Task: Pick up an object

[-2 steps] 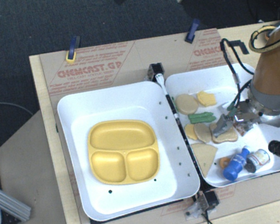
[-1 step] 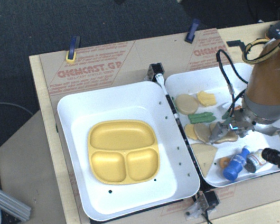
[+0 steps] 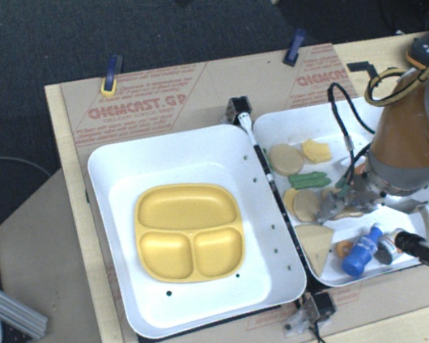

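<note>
The right bin [image 3: 314, 272] holds several small items. A tan round disc [image 3: 285, 159] and a yellow piece [image 3: 317, 150] lie at its far side, with a green item [image 3: 308, 180] just below them. A second tan disc [image 3: 304, 205] lies by the bin's left wall, and a blue bottle [image 3: 363, 253] lies near the front beside a small orange piece [image 3: 343, 249]. My gripper [image 3: 337, 204] hangs low over the middle of this bin, right next to the second tan disc and under the green item. Its tip is blurred against the clutter.
The left bin [image 3: 117, 225] carries a yellow divided plate [image 3: 188, 230]. A black divider with clips [image 3: 264, 174] runs between the bins. The grey and orange arm [image 3: 411, 144] covers the right bin's right half. Clamps [image 3: 110, 78] hold the cardboard at the back.
</note>
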Tool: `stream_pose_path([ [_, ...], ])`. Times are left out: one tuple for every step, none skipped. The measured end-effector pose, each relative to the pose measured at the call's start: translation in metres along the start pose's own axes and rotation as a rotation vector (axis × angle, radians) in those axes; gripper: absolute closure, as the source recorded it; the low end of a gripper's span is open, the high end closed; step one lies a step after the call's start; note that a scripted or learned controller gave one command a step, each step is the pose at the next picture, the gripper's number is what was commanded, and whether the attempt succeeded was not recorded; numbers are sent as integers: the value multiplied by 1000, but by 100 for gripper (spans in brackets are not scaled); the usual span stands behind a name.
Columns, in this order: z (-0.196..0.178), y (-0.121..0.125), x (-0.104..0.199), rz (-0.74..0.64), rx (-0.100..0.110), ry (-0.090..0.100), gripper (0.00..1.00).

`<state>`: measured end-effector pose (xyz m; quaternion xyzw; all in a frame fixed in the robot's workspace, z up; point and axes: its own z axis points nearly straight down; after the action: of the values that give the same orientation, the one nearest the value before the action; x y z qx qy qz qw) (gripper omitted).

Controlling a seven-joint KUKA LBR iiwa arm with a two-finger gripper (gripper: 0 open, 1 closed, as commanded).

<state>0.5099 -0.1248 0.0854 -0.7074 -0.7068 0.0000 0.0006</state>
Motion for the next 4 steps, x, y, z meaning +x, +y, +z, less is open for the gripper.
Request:
stream_pose_path([
  [-13,2,-1,0,-9,-3,100],
  [-65,-1,-11,1,-6,-4,100],
  [-118,-9,-6,-2,-5,-3,100],
  [-140,-8,-6,-2,-5,-3,100],
])
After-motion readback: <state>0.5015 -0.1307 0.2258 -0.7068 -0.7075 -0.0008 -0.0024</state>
